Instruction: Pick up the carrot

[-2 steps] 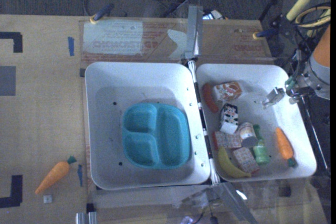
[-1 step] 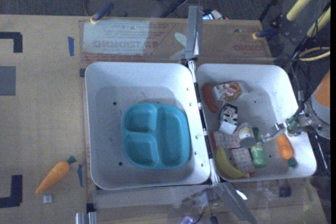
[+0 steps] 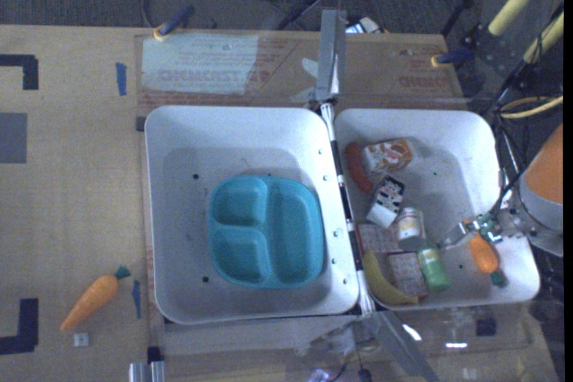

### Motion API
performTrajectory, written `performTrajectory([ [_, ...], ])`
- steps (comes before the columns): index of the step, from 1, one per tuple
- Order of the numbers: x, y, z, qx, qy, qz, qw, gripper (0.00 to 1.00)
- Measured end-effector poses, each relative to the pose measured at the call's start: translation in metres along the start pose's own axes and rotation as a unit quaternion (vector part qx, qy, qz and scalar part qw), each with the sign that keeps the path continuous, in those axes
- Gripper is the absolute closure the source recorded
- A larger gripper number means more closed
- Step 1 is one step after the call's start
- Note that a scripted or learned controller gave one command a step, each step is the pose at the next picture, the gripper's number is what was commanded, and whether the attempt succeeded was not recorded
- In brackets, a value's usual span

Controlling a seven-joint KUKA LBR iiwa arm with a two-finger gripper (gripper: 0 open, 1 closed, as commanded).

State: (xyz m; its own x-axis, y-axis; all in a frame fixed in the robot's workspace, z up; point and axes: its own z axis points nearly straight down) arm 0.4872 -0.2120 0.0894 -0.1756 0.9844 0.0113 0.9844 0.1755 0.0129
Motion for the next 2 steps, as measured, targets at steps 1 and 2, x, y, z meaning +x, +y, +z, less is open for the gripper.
performTrajectory([
  [1,-0.0045,-0.0012,-0.0093,-0.001,-0.005,0.003,1.0,1.0],
  [2,-0.0053,-0.0009,-0.019,-0.002,-0.006,0.004,1.0,1.0],
])
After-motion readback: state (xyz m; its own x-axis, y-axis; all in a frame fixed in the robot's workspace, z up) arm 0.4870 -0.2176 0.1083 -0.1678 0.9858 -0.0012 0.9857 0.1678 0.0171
